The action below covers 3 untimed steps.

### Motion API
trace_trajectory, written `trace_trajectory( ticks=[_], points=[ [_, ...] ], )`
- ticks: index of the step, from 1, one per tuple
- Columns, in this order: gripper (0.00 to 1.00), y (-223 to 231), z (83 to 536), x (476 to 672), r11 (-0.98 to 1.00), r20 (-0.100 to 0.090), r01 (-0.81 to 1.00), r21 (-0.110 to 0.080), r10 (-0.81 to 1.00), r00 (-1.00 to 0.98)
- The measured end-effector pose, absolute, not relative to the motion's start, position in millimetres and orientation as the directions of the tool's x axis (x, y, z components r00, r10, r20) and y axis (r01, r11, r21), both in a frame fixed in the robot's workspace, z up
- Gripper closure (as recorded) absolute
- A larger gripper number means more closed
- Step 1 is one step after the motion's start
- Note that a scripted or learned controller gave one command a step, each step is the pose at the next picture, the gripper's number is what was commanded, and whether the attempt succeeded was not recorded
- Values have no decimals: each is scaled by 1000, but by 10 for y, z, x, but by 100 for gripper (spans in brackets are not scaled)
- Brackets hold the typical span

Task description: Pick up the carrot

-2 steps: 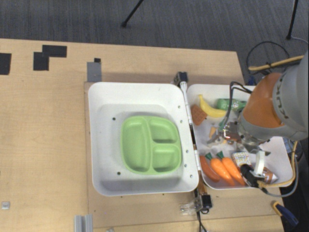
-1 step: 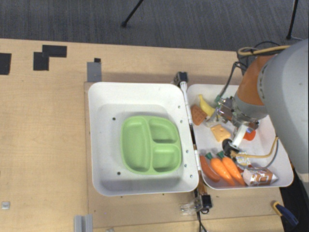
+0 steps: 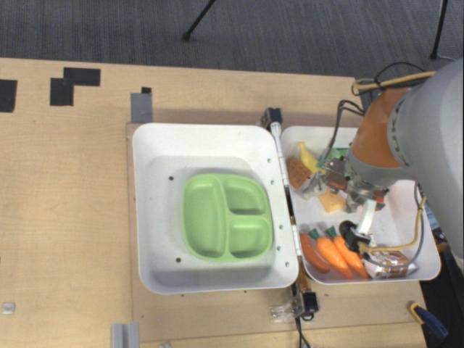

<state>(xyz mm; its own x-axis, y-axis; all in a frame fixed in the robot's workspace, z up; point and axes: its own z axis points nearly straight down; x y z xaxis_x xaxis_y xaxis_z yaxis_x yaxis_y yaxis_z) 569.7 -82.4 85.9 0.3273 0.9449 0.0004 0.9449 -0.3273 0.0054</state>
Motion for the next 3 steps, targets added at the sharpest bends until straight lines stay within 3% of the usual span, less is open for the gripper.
trace_trajectory(
  ticks=[1, 2, 3],
  points=[
    [0, -884, 868, 4889, -332, 1, 943, 8, 943, 332],
    [0, -874, 873, 4902, 82, -6, 997, 13, 997, -82],
    [100, -853, 981, 4918, 85, -3, 996, 15, 996, -85]
  ],
)
